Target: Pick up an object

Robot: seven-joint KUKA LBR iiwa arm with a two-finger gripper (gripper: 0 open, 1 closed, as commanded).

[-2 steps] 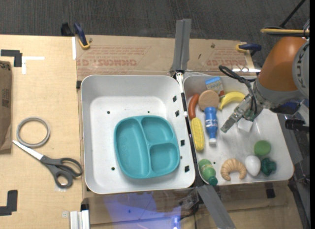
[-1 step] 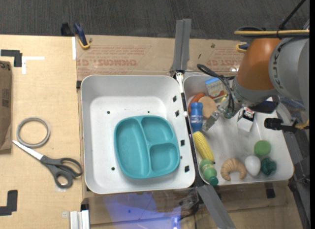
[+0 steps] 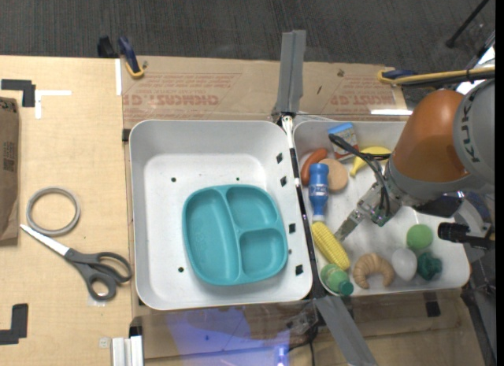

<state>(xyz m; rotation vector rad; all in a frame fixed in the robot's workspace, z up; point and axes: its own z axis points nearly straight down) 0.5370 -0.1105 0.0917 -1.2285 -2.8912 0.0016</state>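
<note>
My arm [image 3: 441, 148] reaches in from the right, orange band uppermost above the wrist, bent down and leftward. Its pincer [image 3: 352, 223] hangs low, angled to the lower left, with nothing visible between its tips.

Divided tray [image 3: 235, 234] in left bin [image 3: 150, 199]; corn [image 3: 330, 245], croissant [image 3: 373, 270], bottle [image 3: 318, 187] in right bin [image 3: 453, 278]; scissors [image 3: 83, 260] at frame lower left

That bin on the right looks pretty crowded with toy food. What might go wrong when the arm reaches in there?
The gripper hangs close to the corn cob and the blue bottle, so it may nudge one aside instead of catching it. The croissant, white egg and green ball sit packed together, and round shapes may slip or roll.
</note>
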